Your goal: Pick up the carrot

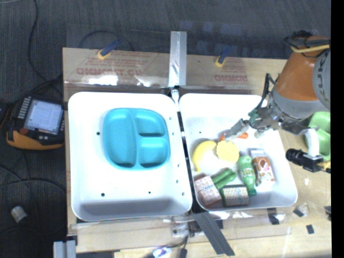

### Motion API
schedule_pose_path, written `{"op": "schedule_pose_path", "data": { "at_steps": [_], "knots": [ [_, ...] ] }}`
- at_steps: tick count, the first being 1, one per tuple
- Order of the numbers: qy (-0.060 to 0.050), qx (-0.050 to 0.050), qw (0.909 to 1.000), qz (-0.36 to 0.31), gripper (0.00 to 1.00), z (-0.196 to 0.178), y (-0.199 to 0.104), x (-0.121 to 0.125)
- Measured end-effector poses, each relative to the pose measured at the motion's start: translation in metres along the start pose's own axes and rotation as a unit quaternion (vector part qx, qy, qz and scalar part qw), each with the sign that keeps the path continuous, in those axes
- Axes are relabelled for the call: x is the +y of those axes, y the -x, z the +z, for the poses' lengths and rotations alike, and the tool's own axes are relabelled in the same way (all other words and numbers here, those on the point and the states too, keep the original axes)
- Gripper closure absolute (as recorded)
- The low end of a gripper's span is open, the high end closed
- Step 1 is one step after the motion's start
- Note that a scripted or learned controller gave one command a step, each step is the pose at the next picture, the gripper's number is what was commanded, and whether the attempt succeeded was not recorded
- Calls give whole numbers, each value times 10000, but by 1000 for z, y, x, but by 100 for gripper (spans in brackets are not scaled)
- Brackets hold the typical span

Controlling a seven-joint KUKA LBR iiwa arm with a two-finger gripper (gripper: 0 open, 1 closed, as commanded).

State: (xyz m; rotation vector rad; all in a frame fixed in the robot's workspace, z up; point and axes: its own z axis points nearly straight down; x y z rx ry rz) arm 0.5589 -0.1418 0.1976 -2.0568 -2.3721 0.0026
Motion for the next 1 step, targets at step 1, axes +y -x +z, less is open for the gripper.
{"op": "schedule_pose_path", "data": {
  "at_steps": [1],
  "knots": [
    [6,2,9988,-482,0,104,-18,31]
  ]
}}
